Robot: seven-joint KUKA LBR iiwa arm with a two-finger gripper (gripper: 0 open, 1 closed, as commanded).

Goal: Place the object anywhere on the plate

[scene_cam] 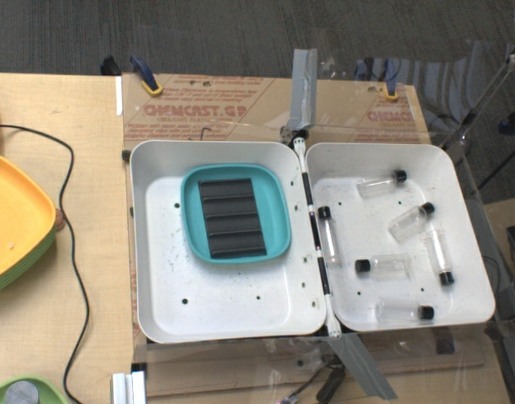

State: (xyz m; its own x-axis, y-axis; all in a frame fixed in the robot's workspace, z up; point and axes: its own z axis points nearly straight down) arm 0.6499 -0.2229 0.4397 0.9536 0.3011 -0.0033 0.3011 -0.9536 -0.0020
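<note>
Where the two bins meet along a raised seam at the middle of the bench, the left bin (156, 293) carries a teal plate (278, 225) set toward its upper half, square to the walls and a little nearer the seam than the far left wall. A dark ridged block (232, 219) lies flat on the plate, roughly centred, with a band of teal rim bare all round it. Below the plate the bin floor is open white, and a narrower strip runs along its left side.

The right bin (468, 225) holds six clear vials with black caps, scattered and mostly apart. One vial (327, 238) lies right against the seam, parallel to it. Another (378, 187) sits near the top, a third (407, 222) at a slant below it, a fourth (438, 255) near the right wall, a fifth (385, 266) mid-floor, and a sixth (399, 314) close to the lower rim. The middle of that floor, between the vials, offers the freest patch.

Cardboard (241, 108) lies behind the bins, clamped at both corners. On the wooden table (55, 108) to the left, yellow dishes (13, 225) are stacked beside a black cable (72, 251).
</note>
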